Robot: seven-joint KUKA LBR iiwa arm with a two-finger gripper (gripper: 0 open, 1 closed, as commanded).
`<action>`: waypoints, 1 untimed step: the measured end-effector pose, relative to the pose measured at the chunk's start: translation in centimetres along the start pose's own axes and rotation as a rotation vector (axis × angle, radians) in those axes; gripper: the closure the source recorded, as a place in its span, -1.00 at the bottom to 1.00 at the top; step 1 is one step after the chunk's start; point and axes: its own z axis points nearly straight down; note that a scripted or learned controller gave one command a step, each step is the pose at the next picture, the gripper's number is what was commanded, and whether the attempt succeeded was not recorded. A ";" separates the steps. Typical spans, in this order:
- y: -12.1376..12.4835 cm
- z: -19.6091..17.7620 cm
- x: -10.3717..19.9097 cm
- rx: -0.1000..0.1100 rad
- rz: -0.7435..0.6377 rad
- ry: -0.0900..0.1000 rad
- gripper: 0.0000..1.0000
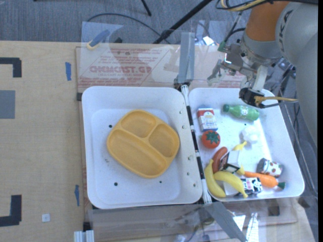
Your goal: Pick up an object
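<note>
The grey arm (303,39) reaches in from the right, its hand (225,70) angled down-left.

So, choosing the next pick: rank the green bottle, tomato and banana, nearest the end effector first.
From the end effector, camera view:
1. green bottle, right bin's far end.
2. tomato, by its left wall.
3. banana, near left corner.

The left bin (96,100) and the right bin (280,135) look like matt white plastic, faintly speckled. The divided plate (143,143) is smooth yellow plastic with a soft sheen. In the right bin, the green bottle (242,112) at 12 o'clock and the red tomato (211,139) at 9 o'clock are glossy plastic. The banana (214,183) at 7 o'clock looks smooth and duller. The counter (40,135) is matt pale wood. The floor (60,14) is rough grey carpet.
</note>
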 end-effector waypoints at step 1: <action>-4.3 5.5 -2.6 0.002 -0.138 0.001 -1.00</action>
